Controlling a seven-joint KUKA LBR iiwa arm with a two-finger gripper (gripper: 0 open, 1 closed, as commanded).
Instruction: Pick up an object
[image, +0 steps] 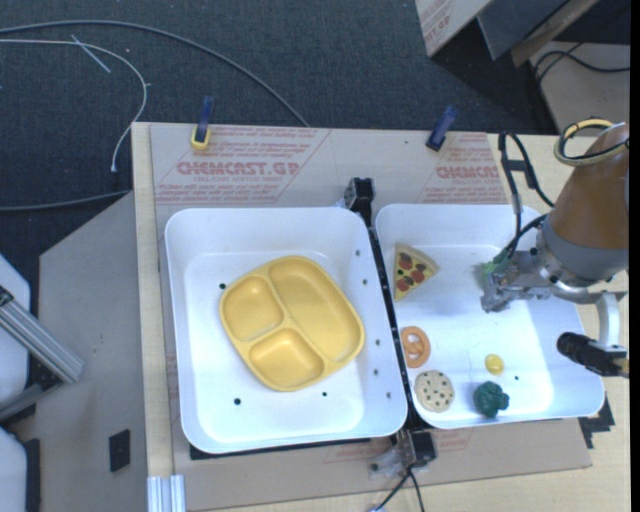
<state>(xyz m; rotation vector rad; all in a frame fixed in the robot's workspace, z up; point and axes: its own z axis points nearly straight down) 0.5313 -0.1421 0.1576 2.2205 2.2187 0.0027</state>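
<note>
The right bin (560, 400) holds several toy foods. A pizza slice (411, 270) lies at its far left, with a pretzel (415, 345) and a cookie (434, 390) nearer the front. A small yellow piece (493, 364) and a green broccoli (490, 398) sit toward the front middle. My gripper (493, 300) hangs low over the middle of this bin, right of the pizza slice and above the yellow piece in the view. A small green patch (496, 267) shows at the gripper's upper side; what it is cannot be made out.
The left bin (190, 300) carries a yellow divided plate (290, 320). A black clamp (359, 192) sits at the far end of the rim between the bins. The arm's orange band (590, 200) and cables (520, 190) cover the right bin's far right side.
</note>
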